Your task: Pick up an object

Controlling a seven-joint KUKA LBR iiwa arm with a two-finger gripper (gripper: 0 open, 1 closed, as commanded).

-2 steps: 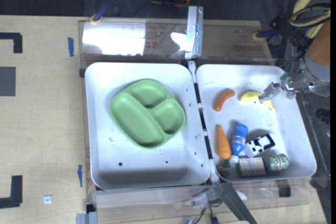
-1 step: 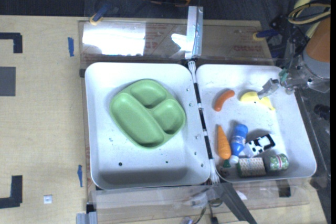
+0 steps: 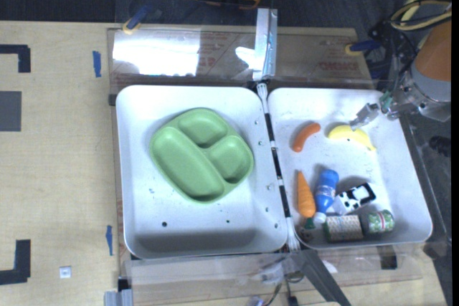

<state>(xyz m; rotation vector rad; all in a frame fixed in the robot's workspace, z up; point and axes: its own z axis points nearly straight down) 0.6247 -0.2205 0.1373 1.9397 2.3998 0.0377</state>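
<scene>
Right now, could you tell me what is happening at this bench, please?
A grey arm reaches in from the right, its gripper poised over the right bin beside a yellow banana. Nothing is visibly held yet. The same bin holds an orange sausage, a carrot, a blue bottle and a can. The left bin holds a green tray.
</scene>
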